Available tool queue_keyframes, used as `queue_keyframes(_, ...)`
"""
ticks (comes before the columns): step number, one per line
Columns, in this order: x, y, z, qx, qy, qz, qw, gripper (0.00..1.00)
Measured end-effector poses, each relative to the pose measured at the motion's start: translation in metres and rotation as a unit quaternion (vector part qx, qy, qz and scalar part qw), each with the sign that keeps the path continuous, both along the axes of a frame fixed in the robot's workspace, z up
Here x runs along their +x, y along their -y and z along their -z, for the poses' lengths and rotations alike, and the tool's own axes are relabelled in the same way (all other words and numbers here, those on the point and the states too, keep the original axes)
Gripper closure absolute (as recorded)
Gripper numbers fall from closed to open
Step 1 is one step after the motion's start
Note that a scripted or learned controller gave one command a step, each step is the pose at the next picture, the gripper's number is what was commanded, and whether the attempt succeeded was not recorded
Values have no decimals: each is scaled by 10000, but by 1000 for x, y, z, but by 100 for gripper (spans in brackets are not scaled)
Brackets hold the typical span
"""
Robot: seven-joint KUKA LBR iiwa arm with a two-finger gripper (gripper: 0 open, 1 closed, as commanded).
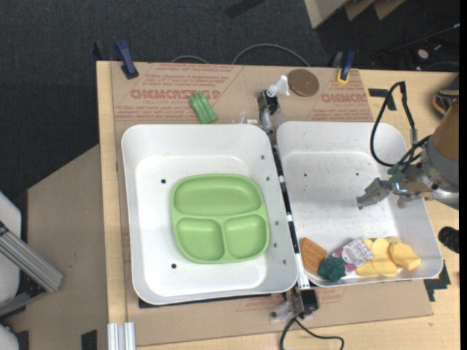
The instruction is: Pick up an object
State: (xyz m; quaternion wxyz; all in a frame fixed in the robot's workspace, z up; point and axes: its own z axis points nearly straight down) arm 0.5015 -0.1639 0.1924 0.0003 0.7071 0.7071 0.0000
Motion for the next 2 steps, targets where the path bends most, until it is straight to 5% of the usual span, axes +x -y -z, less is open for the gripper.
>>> queue_keyframes(1,5,28,113,2,-13,13,10000,0)
queue_keyframes(2,133,46,106,-21,61,-26,10000,0)
